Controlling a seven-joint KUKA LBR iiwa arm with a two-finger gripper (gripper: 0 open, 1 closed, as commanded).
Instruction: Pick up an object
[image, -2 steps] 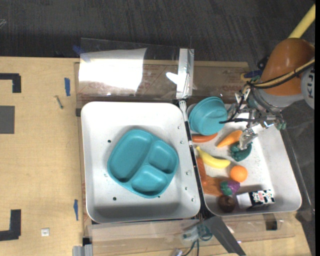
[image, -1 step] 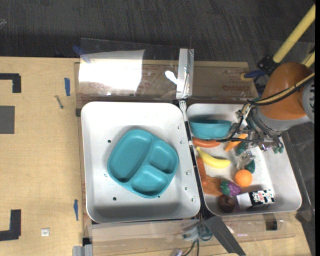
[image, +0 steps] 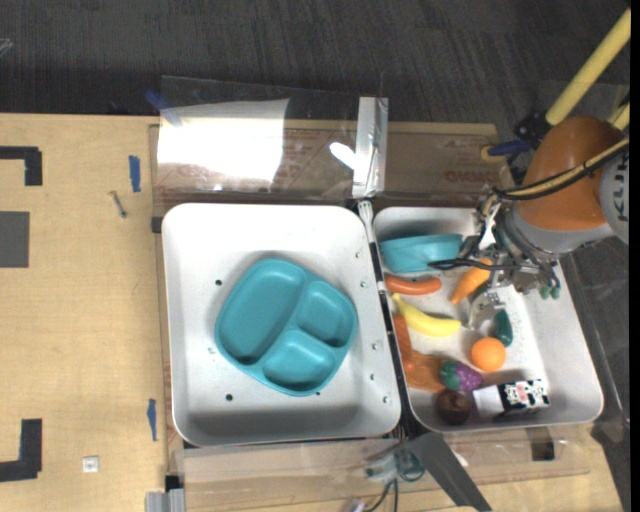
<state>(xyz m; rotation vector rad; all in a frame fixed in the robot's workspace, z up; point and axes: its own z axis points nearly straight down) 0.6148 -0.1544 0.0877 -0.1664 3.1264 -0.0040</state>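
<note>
hand (image: 490, 285) is low in the right bin (image: 575, 345), at about two o'clock in it, and whether it's apart, together or clamped on anything i cannot tell. too much metal and cable in a tangle there. right under it sits a small carrot (image: 466, 283), touching or near touching, with a banana (image: 430, 322) just at seven o'clock from the hand and an orange (image: 488, 354) at six. a teal bowl (image: 418, 250) lies at ten o'clock, a sausage (image: 413, 285) beside it. here's the worry: these things are packed tight, so a close could catch two at once or squeeze the carrot out sideways. the carrot's slim and tapered, and i'd judge it slips easily. the left bin (image: 190, 330) holds a teal tray (image: 287, 325), well apart.
</note>
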